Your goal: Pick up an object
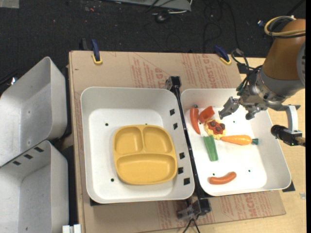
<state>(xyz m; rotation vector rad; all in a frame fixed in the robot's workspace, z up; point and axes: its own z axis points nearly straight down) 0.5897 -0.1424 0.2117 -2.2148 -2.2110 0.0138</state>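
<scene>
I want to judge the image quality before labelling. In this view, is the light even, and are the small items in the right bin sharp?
Camera view: light is soft and even, with faint shadows; the yellow three-compartment plastic tray and orange toy carrot look sharp; the white right bin is bright but not washed out; the grey two-finger gripper is slightly soft.

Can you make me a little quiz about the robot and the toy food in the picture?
1. True or false: the yellow tray sits in the left bin.
2. Which toy lies nearest the right bin's front edge? A) carrot B) sausage C) green stick
3. Fill in: the gripper hangs above the ___ bin.

Key: 1 true. 2 B. 3 right.
</scene>
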